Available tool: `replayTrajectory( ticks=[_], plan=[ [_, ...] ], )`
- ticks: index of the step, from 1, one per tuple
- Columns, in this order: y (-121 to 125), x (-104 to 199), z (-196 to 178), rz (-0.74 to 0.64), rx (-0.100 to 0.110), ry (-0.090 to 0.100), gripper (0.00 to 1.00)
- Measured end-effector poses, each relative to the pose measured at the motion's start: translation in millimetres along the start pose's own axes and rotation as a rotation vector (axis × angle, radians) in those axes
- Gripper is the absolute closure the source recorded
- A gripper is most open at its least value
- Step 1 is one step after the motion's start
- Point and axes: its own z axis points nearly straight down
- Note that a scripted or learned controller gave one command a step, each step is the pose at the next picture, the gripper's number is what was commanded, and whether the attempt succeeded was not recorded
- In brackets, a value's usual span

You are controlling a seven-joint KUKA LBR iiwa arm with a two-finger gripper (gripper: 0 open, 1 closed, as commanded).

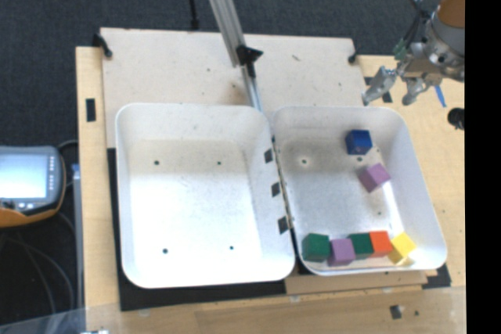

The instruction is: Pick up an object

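Dark carpet surrounds your desk [329, 59], a pale wooden board carrying two shallow white bins side by side.

Item: left bin [133, 168]. Bare floor with a few dark specks.

Item: right bin [415, 160]. All candidates for pick-up lie here. A blue cube [358, 141] sits near the far wall; a purple cube [374, 177] lies just beside it, nearer the middle, turned at an angle. Along the near wall you have a row, touching or nearly so: green cube [316, 247], second purple cube [342, 251], second green cube [362, 244], orange cube [380, 243], yellow cube [402, 247]. By my reading, the row has collected against the wall, which crowds each piece and leaves little room for jaws beside it.

Item: gripper [398, 90]. It hangs above the desk just beyond the right bin's far right corner, jaws spread apart with nothing between them, clear of every cube.

Item: slanted aluminium post [223, 4], rising from the far side between the bins; well apart from the cubes.

Item: small screen device [27, 176], off the desk's left edge.

Judgement: the blue and the loose purple cube offer you the freest access.
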Motion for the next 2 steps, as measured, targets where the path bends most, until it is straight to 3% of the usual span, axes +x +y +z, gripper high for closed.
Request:
replayTrajectory(
  ticks=[1,2],
  plan=[
    [15.8,47.8,100.0,0.005,0.005,0.004,0.0],
    [-13.7,72.6,60.2,0.003,-0.004,0.004,0.0]
  ],
)
